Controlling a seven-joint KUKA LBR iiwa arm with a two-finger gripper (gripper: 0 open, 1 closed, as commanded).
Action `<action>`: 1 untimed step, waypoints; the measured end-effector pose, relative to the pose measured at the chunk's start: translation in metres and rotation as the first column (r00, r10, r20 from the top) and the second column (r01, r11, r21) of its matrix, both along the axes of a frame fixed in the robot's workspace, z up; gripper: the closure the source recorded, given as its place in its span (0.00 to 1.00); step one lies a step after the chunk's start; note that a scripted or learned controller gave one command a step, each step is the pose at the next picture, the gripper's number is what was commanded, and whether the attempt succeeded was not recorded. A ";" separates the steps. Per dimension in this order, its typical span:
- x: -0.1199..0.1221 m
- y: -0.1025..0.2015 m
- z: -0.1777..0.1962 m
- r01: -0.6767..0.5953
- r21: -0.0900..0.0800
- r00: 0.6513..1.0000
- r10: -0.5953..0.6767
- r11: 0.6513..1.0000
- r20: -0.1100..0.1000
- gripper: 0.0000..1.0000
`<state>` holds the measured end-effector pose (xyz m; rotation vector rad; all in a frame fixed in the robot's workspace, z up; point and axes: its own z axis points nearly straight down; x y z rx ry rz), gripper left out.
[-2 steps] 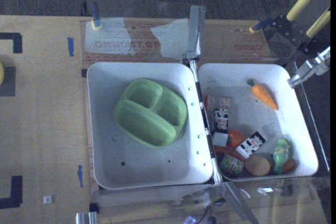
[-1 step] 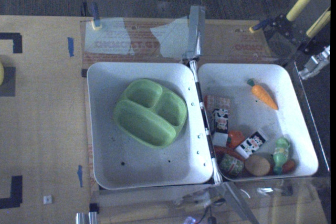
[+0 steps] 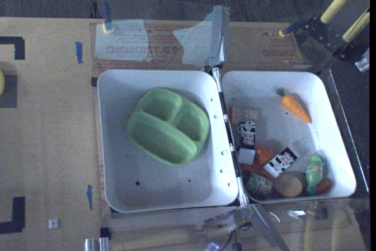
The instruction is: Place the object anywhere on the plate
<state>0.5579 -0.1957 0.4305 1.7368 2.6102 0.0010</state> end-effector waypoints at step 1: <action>-0.003 0.032 -0.102 -0.467 0.000 0.884 0.467 0.884 -0.002 1.00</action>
